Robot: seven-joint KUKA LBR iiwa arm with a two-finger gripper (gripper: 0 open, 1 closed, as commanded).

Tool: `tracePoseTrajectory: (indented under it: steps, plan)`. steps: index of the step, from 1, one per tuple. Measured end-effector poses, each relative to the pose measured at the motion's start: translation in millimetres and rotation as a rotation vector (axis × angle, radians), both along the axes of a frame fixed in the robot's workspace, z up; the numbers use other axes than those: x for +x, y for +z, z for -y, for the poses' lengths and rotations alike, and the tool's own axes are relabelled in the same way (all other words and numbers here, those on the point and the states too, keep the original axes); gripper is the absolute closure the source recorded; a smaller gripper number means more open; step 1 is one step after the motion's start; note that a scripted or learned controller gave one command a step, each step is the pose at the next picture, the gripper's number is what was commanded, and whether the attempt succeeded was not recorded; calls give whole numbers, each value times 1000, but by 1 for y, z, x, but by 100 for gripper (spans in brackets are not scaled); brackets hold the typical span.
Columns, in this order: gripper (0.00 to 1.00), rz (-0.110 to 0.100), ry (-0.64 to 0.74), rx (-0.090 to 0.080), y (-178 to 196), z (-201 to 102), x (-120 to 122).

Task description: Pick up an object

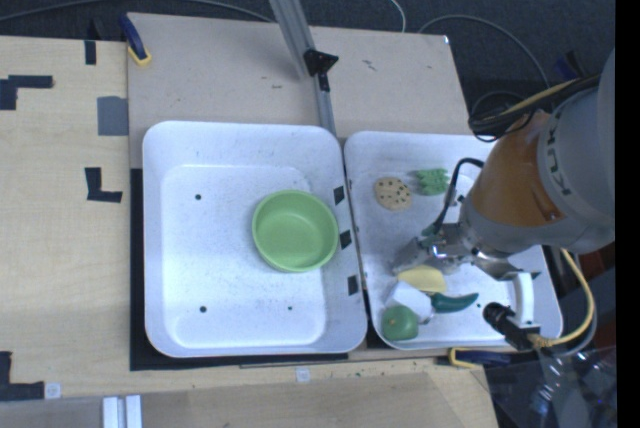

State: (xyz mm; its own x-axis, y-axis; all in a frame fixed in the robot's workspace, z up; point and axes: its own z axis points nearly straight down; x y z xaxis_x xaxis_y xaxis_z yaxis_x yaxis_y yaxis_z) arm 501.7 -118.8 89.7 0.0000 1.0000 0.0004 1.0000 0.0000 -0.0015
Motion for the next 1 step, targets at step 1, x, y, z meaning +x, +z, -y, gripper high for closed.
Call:
tracePoseTrajectory:
  steps: [1]
  plan:
    - [100, -2, 1, 1, 10, -1, 0]
